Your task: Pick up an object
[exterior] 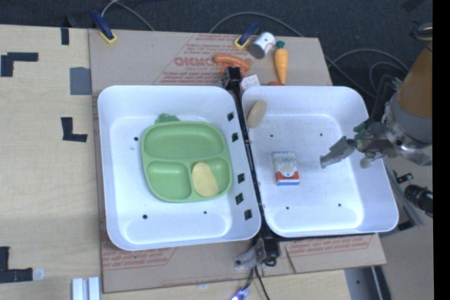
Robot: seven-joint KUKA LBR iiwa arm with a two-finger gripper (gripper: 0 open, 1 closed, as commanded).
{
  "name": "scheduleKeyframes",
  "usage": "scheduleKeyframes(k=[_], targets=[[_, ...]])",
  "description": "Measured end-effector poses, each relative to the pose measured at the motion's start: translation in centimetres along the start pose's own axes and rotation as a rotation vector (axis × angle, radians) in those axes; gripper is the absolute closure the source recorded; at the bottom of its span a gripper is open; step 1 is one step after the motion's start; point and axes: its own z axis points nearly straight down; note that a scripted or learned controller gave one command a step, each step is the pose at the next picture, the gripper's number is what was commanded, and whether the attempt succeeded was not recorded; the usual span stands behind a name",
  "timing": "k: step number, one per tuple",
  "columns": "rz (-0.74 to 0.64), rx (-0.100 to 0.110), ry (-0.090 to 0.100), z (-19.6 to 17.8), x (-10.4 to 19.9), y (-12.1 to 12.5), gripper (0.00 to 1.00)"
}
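The gripper [346, 149], fingers apart and grasping nothing, hangs over the right bin [351, 103] near its right wall, well apart from the small carton [285, 168] lying mid-floor, where a shallow reach could nudge the flat packet aside.

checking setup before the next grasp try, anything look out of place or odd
Yes: a toy carrot and a small white cup lie outside the bins on the cardboard behind them, beyond the right bin's back rim.
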Motion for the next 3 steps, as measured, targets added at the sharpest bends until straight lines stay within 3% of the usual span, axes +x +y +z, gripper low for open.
scheduleKeyframes(k=[1, 2, 3], targets=[[-0.001, 0.002, 0.001, 7.7, 5.6, 6.5, 0.00], [0.000, -0.002, 0.001, 16.4, 5.6, 4.9, 0.00], [0.001, -0.003, -0.001, 15.4, 5.5, 4.9, 1.00]])
